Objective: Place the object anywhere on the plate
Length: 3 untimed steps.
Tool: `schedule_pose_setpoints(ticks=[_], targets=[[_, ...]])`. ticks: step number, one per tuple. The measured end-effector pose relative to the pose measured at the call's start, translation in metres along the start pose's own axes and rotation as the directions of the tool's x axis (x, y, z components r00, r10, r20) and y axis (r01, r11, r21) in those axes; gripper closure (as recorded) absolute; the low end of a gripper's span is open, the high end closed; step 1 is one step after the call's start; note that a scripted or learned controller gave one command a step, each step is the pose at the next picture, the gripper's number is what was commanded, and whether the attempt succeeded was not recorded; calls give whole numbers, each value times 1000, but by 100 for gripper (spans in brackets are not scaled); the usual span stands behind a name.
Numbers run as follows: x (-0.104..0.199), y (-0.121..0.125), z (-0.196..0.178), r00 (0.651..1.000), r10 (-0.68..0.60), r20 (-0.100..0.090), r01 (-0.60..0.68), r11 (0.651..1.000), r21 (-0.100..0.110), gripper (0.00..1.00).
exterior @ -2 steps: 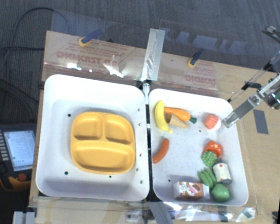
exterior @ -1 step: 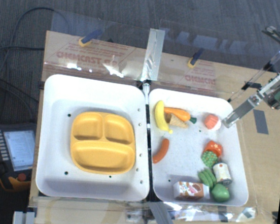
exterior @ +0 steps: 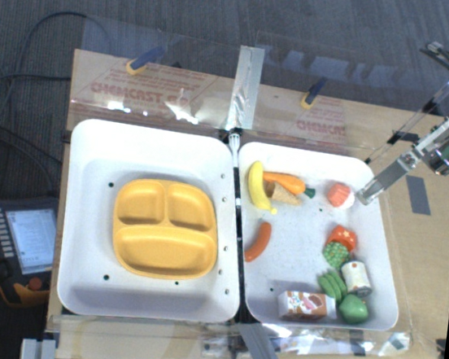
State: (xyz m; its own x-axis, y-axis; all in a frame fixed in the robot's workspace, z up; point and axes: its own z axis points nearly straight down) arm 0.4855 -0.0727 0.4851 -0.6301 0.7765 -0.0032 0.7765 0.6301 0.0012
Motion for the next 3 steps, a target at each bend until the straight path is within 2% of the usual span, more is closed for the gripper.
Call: schedule_pose_setpoints(ticks=[3], targets=[[-4, -4, 0, 1000, 26, -1, -26, 1000, 0, 0]])
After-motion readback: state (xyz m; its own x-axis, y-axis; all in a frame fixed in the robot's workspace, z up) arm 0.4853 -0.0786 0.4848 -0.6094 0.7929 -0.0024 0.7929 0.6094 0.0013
